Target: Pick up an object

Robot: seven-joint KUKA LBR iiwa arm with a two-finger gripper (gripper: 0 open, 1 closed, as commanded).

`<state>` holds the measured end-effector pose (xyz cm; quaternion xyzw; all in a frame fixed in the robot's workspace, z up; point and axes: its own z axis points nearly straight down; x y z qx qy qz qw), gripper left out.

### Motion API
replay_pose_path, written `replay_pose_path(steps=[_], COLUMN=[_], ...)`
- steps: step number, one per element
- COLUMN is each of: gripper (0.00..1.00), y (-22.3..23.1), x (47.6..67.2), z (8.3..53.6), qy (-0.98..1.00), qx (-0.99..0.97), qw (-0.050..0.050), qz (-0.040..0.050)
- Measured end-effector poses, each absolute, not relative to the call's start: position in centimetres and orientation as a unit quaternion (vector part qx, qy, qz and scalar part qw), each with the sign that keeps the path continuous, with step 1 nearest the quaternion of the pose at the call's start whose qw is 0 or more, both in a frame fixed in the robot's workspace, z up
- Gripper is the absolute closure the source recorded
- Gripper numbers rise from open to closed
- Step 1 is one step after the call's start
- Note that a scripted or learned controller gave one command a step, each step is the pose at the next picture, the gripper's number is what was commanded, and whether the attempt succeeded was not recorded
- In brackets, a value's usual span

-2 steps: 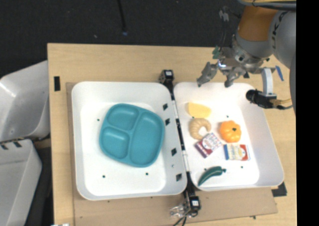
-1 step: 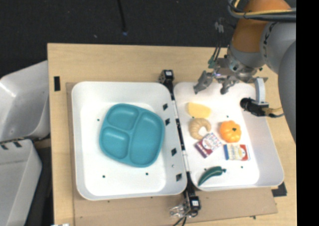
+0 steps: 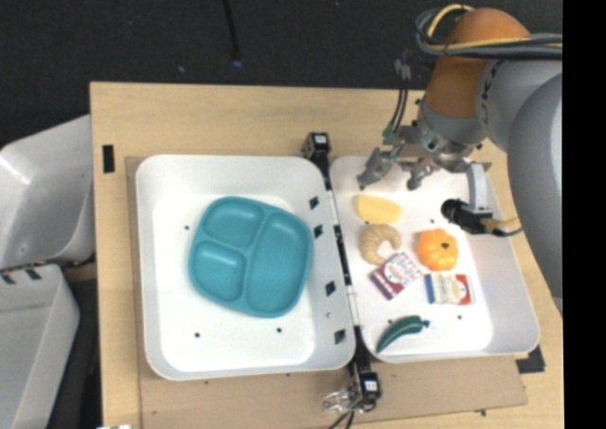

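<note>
My gripper hangs over the back of the right bin, its two fingers spread open with nothing between them. Just in front of it lies a yellow cheese wedge. A tan croissant sits in front of the wedge. To the right of the croissant is an orange pumpkin-like fruit. A purple and red packet, a red and white packet and a green chilli pepper lie toward the bin's front.
The left bin holds a teal divided plate. A ridge with black clips separates the two bins. The wooden bench shows behind them, and a white housing stands at the far left.
</note>
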<state>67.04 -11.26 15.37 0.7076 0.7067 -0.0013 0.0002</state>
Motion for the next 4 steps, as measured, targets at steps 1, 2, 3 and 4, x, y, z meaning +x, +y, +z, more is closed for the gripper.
replay_pose_path(steps=[1, 2, 3, 4], gripper=[1.00, 1.00, 1.00, 1.00], y=[-11.3, -11.5, -11.1, -11.2], x=[67.2, 67.4, 68.4, 68.4], z=[16.8, 21.1, 26.3, 28.5], qy=[0.707, 0.707, 0.708, 0.709], qx=[0.708, 0.707, 0.706, 0.706], qw=[0.003, 0.002, 0.003, 0.002], qz=[0.0008, 0.0014, 0.0022, 0.0010])
